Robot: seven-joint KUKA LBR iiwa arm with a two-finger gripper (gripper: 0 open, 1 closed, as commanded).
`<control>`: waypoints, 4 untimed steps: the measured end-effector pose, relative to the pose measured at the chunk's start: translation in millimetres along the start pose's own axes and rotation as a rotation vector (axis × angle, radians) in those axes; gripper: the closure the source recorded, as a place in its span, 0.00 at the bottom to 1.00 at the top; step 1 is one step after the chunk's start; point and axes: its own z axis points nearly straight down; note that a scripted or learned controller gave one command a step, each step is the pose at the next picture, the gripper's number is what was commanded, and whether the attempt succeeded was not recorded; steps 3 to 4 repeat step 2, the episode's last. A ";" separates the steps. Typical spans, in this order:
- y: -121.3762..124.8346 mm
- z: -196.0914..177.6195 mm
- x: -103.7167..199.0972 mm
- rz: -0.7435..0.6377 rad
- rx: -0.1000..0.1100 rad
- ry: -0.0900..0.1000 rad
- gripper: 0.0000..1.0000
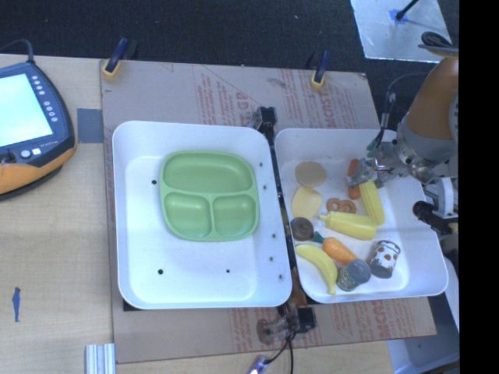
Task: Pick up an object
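Note:
The right bin (425,287) holds several toy foods: a tan disc (310,173), a pale yellow slice (306,202), an orange pretzel (341,205), a corn cob (372,201), a yellow bottle (352,225), a carrot (340,249), a banana (318,262), a small can (383,258) and a grey disc (355,274). My gripper (365,174) hangs low over the bin's back right part, just above the top end of the corn cob and beside a small red piece (354,166). The wrist hides what lies directly under it.
The left bin (140,271) holds a green divided plate (210,195). A teach pendant (27,127) lies on the bench at far left. Clamps (266,118) sit between the bins at the back, and another clamp (284,326) at the front.

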 end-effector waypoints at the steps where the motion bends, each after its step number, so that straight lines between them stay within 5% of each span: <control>1: 0.1 -23.1 44.6 0.001 0.002 0.003 1.00; 2: -17.1 -92.2 125.7 0.001 0.000 0.003 1.00; 4: -17.1 -92.2 125.7 0.001 0.000 0.003 1.00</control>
